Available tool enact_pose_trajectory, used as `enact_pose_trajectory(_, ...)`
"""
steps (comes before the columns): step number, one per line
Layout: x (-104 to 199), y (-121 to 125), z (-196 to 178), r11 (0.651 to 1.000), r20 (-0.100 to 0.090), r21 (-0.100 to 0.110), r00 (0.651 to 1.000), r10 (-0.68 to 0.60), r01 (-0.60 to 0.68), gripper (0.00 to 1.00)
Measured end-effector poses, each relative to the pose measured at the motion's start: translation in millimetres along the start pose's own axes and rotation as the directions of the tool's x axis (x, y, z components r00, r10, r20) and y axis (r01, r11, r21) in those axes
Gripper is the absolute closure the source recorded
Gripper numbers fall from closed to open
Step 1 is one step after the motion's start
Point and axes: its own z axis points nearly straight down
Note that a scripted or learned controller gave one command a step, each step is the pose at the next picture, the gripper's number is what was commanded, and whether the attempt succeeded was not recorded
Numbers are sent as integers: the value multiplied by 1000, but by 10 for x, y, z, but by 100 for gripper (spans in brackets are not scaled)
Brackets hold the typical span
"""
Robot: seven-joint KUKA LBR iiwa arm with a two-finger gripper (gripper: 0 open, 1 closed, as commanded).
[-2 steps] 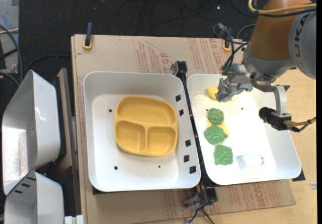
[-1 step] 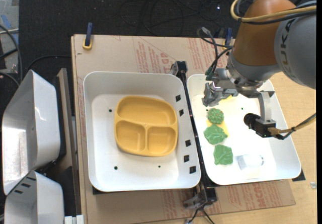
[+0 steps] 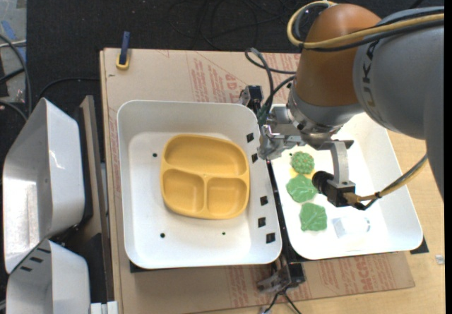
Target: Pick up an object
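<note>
Below, arm over right bin, green pieces inside

Arm bent low, wrist downward

A single fixed camera sits above the table and looks down at a slant, near enough that both white bins fill the middle. The left bin lies fully in view; the arm enters from the right.

Yellow divided plate in left bin; green pieces in right bin.
</note>
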Motion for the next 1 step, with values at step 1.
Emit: enact_pose_trajectory(1,519,-292,146,1000,0,2,1000,0,0,100)
